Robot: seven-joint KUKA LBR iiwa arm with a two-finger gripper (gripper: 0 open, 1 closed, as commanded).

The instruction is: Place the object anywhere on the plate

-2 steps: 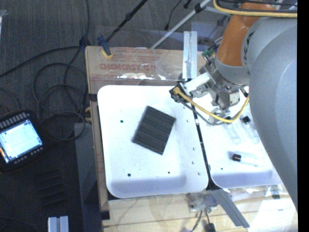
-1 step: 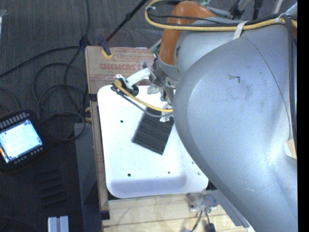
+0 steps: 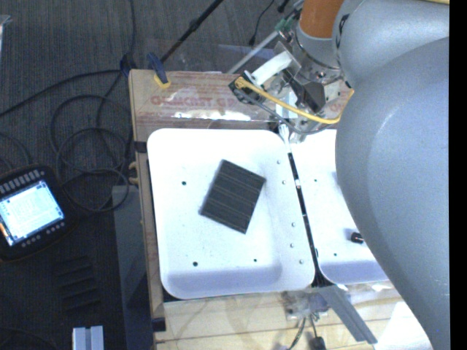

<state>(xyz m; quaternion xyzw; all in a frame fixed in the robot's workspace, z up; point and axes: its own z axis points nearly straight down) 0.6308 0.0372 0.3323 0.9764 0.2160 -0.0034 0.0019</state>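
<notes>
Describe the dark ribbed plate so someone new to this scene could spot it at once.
Start at the two white bins on the bench and take the left bin. Near its middle lies the plate, a flat dark rectangle turned at a slant to the bin walls. It is the largest dark thing on the white floor, and parallel ridges run across its face.

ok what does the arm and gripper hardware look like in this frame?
The large smooth grey arm has rounded casings, with an orange band above the wrist. Below it sits a small metal and black gripper assembly with a white block beside it. A yellow cable loops across the gripper body, alongside thinner wiring.
</notes>
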